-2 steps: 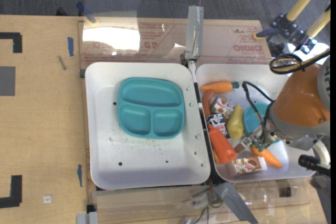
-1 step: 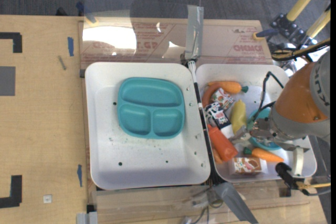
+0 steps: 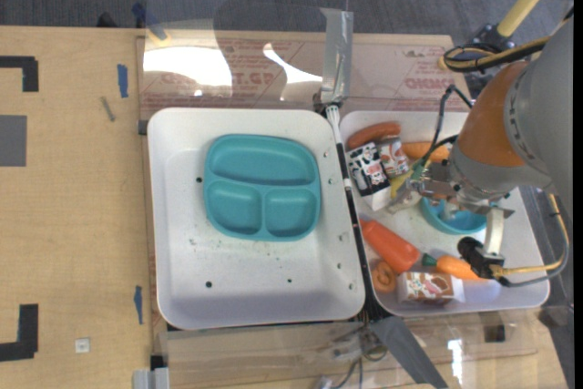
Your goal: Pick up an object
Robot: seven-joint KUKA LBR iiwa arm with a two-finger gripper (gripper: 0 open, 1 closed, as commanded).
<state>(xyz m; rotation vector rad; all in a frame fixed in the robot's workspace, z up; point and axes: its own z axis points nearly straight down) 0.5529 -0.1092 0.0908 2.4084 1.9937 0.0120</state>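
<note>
Grey arm's gripper (image 3: 453, 196) low in right bin (image 3: 528, 282), finger state cannot be told, blue bowl (image 3: 454, 220) under it, carrots (image 3: 390, 241), cartons (image 3: 378, 164) crowding near, teal tray (image 3: 262, 187) in left bin (image 3: 173, 223)

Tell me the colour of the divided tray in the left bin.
Teal, a plain blue-green; the divided tray shows clearly in the camera view.
</note>
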